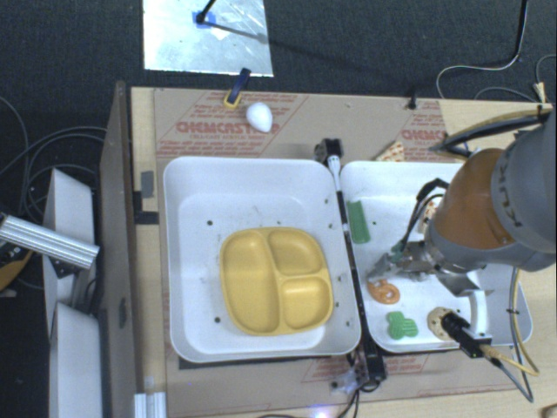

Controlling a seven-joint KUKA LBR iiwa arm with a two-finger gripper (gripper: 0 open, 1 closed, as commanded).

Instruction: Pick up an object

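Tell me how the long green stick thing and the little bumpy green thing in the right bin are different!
The long green bar-shaped piece is slim and straight; the small knobbly green piece is short and lumpy. The bar lies near the bin's left wall, toward its far end; the knobbly piece sits near the front edge, below the orange ring-shaped piece. Both are green and lie in the right white bin.
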